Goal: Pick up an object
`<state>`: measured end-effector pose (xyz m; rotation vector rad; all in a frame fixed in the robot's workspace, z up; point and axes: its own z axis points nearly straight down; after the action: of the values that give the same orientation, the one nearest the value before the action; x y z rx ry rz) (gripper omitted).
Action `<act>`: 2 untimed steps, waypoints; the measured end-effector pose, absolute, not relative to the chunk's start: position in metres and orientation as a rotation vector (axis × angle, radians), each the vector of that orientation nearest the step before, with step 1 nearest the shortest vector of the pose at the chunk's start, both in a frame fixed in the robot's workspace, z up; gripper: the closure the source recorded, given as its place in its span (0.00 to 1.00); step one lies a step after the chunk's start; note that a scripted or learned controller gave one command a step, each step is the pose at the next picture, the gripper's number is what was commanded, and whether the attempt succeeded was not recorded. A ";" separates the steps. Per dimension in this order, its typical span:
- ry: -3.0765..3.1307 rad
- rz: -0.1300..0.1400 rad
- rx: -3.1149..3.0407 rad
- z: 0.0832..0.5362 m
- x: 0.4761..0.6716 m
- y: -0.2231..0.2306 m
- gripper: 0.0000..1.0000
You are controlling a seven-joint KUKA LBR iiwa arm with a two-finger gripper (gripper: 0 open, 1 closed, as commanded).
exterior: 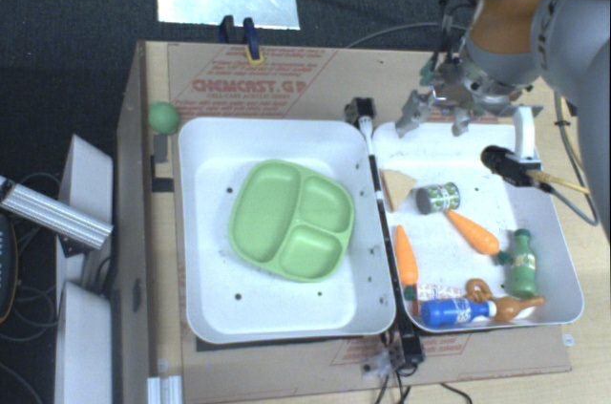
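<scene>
The bench (pixel 286 73) is covered by a brown board printed with red lettering. Two shallow white bins are set on it side by side, touching: the left bin (pixel 205 230) and the right bin (pixel 563 283). A green ball (pixel 163 116) is seen at the board's left edge, just beside the left bin's far corner.

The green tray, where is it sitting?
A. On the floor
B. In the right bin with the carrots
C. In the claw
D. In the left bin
D: the green tray lies flat in the left bin, while the carrots are in the right bin and the claw hangs over that bin's far edge.
</scene>
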<state>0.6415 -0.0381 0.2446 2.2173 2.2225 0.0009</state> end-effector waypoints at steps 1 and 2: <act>2.224 -0.002 2.220 0.133 0.636 -0.085 0.00; 2.222 -0.002 2.220 0.084 0.611 -0.144 0.00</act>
<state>0.6112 -0.1443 0.0839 2.2196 2.2219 -0.0019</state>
